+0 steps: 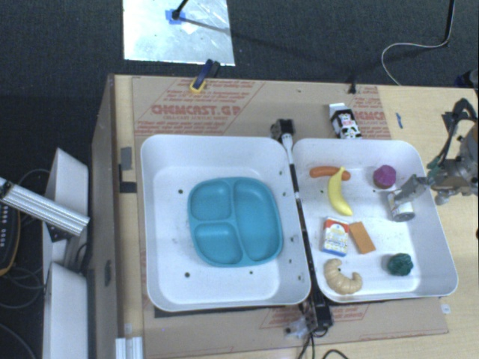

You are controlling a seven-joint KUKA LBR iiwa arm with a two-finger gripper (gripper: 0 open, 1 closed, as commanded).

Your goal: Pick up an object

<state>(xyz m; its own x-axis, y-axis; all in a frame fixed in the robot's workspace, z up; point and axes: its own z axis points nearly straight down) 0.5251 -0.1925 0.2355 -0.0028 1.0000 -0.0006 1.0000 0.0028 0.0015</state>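
The right bin (430,223) holds several small items. A red sausage (323,171) and a yellow banana (339,192) lie at its far left, and a purple ball (385,176) sits at the far middle. Nearer the front are a small carton (336,237), an orange block (363,238), a croissant (343,278) and a dark green lump (400,264). My gripper (402,203) reaches in from the right and hangs low over the bin's right side. It is just right of and below the purple ball. Nothing is visibly held in it.
The left bin (168,200) holds a blue divided plate (233,221). A small black-and-white figure (343,123) stands on the cardboard behind the right bin. The arm (456,172) crosses the right bin's right rim. Cables hang at the back right.
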